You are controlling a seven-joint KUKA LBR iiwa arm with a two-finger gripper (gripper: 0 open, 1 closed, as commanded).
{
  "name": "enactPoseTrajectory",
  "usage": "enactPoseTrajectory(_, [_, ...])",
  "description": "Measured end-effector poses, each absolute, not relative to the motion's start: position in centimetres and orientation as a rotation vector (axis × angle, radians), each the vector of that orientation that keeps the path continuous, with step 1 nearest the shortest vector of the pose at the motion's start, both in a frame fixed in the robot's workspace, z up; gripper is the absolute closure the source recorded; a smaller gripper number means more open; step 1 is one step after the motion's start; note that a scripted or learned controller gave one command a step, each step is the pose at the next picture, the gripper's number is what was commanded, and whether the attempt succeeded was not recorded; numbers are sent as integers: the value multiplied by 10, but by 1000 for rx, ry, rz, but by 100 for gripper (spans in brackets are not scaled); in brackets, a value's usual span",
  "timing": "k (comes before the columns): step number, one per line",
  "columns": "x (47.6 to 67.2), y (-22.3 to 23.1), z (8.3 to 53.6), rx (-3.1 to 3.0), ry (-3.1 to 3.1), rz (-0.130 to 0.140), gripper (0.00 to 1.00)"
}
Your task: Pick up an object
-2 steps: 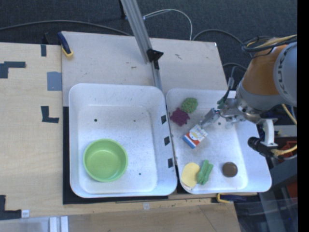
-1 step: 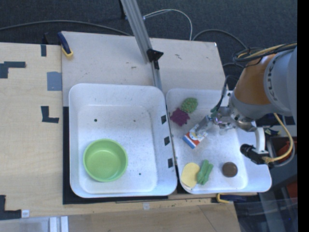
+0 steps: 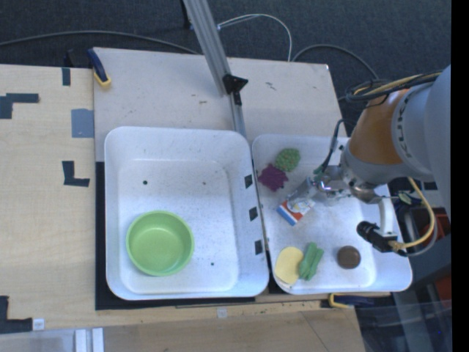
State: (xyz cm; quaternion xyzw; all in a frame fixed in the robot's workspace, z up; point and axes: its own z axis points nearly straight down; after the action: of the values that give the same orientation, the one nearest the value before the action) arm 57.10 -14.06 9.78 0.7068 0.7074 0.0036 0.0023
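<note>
The gripper (image 3: 304, 194) sits low in the right bin (image 3: 381, 279), just right of frame centre, its metal fingers reaching toward the lower left. Whether they are open or closed cannot be told. Just below its tip lies a small white packet (image 3: 292, 212) with red and blue markings, lying flat and tilted; contact between the two cannot be confirmed.

Count in the right bin: one white packet, one purple toy (image 3: 272, 177), one knobbly green toy (image 3: 288, 159), one yellow piece (image 3: 289, 264), one green pod-shaped piece (image 3: 311, 260) touching the yellow one, one brown ball (image 3: 348, 257).

Count in the left bin (image 3: 117, 152): one green bowl (image 3: 160, 243), at its lower left corner.

The yellow and green pieces lie close to the right bin's lower rim. The purple toy lies near the wall shared by both bins. The packet has open floor to its left and below.
</note>
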Motion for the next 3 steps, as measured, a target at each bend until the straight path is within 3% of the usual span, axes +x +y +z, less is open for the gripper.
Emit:
enactPoseTrajectory(1, [573, -140, 110, 2211, 2217, 17, 100])
enactPoseTrajectory(3, [576, -145, 223, 2217, 2219, 3, 100])
